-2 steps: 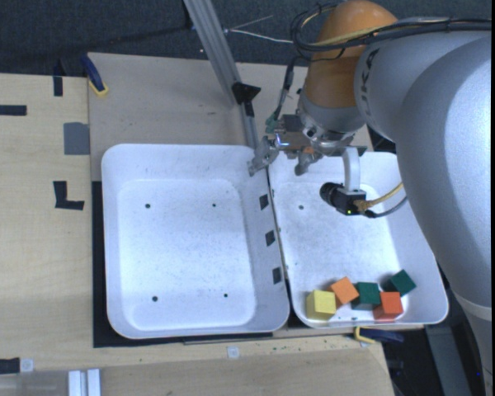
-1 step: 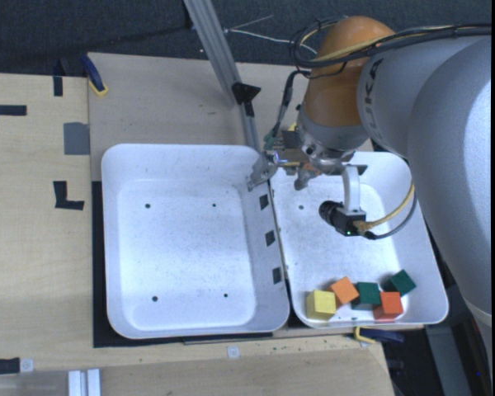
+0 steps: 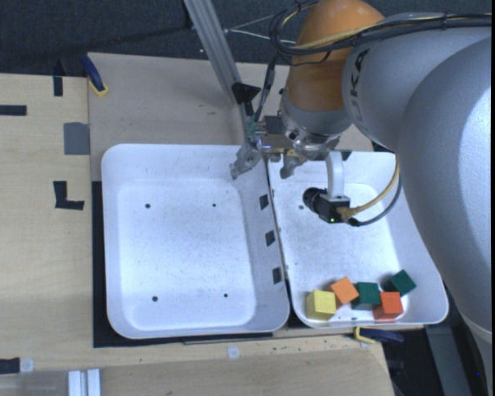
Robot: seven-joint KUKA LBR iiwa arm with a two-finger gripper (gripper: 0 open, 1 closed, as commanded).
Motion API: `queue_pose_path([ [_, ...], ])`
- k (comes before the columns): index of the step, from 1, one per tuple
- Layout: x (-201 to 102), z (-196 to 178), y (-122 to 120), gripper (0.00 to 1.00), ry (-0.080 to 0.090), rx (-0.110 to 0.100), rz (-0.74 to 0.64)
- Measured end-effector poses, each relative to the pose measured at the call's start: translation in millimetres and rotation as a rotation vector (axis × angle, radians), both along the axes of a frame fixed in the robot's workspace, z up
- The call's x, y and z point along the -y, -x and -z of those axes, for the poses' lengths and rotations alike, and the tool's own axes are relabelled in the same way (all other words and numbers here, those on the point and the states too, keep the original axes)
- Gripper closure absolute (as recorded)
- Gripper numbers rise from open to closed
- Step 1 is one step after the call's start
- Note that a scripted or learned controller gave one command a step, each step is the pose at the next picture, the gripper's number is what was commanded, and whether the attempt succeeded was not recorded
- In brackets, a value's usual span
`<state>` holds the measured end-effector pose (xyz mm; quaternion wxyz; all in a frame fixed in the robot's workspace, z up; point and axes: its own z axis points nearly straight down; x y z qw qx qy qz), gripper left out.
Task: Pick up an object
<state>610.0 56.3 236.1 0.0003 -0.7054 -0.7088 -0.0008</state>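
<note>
Several small blocks lie clustered in the front corner of the right bin [image 3: 421, 264]: a yellow block [image 3: 321, 304], an orange block [image 3: 344, 289], a green block [image 3: 367, 294], a red-orange block [image 3: 390, 304] and a dark green block [image 3: 402, 282]. My gripper [image 3: 265, 165] hangs over the back end of the ridge between the two bins, far from the blocks. It is open, its fingers [image 3: 241, 164] spread to either side of the ridge with nothing between them.
The left bin [image 3: 115, 165] lies beside the right one. A slanted metal bar [image 3: 214, 40] rises behind the gripper. A black fitting with cables [image 3: 327, 205] hangs under the wrist over the right bin. The big grey arm covers the right side.
</note>
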Motion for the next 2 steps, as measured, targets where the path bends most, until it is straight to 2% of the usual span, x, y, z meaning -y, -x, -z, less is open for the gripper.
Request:
queue_pose_path([
  [1, 36.1, -29.6, -44.1, 0.00, 0.003, 0.003, 0.005],
  [2, -19.5, 49.9, -70.1, 0.00, 0.002, -0.008, -0.001],
])
